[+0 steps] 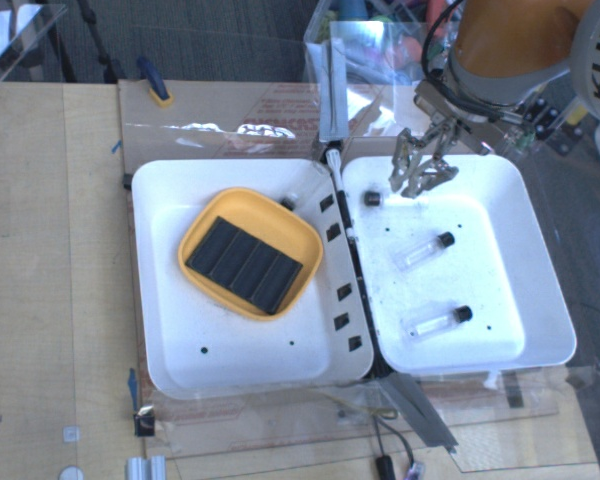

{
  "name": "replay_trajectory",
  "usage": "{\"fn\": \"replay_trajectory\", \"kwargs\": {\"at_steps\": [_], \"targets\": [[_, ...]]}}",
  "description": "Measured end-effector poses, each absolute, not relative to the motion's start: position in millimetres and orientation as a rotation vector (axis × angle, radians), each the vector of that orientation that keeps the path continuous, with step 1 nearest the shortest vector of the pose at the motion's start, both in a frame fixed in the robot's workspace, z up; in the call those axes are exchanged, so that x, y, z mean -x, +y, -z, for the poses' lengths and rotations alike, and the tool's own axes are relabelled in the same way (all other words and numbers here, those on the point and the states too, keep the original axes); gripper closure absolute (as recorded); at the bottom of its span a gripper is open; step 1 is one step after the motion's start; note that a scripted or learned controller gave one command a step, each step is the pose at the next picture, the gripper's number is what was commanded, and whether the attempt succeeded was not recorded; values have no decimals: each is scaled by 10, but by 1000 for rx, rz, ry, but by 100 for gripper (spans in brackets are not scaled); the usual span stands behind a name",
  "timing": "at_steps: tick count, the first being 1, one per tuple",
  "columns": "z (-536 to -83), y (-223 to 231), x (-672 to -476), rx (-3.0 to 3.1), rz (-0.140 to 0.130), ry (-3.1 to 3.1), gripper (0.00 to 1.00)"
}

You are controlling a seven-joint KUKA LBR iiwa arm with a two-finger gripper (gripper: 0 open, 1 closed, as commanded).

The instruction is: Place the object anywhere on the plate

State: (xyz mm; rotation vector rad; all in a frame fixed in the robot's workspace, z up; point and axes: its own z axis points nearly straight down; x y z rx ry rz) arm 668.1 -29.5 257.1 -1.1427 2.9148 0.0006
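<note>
Gripper hangs over right bin's far edge, fingers spread, holding nothing. Two vials lie below. Slab covers plate; arm cut off.

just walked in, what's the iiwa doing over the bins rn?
The gripper hangs over the far edge of the right bin, with nothing seen between its fingers. Two clear vials with black caps lie in that bin: one mid-bin, one nearer the front, plus a small dark piece near the gripper. The yellow plate sits in the left bin with a dark ridged block on it. No vial is on the plate yet.
</note>
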Motion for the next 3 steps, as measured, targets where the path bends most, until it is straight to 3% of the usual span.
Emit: {"fn": "replay_trajectory", "kwargs": {"at_steps": [1, 2, 3], "targets": [[-1873, -630, -6672, 1675, -4, 2652, 100], [-2161, -367, -6679, 1861, 1, 2519, 100], [-1854, -313, -6671, 2058, -4, 2368, 100]]}}
